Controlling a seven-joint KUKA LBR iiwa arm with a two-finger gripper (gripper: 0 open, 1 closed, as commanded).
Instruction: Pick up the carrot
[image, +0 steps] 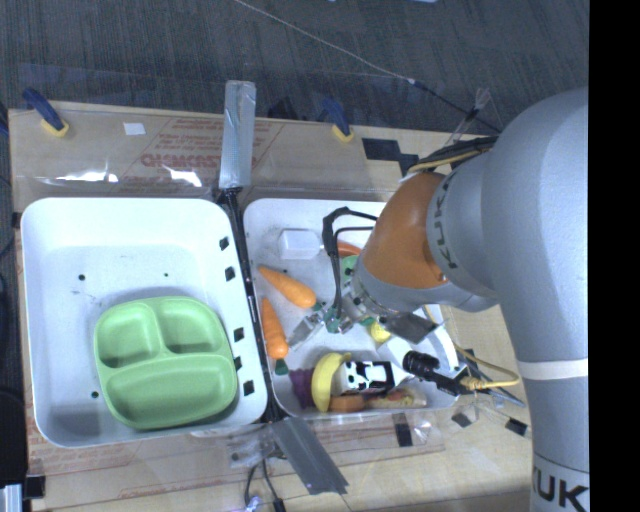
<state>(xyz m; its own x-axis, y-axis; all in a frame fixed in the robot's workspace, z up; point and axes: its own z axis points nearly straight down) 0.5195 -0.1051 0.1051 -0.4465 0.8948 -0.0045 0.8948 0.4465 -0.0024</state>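
Note:
Two carrots lie in the right bin (262, 214). One carrot (288, 287) lies slantwise near the bin's middle left. A second carrot (273, 330) runs along the left wall, just below the first. My gripper (330, 320) hangs low in the bin, right of both carrots and close to the lower end of the first one. Nothing shows in its grasp. The orange wrist band (405, 240) and the grey arm cover the bin's right half.
Near the right bin's front wall lie a yellow banana (325, 380) and a black-and-white toy (368, 375). A white block (298, 242) sits at the back. The left bin (60, 240) holds a green divided plate (165, 362).

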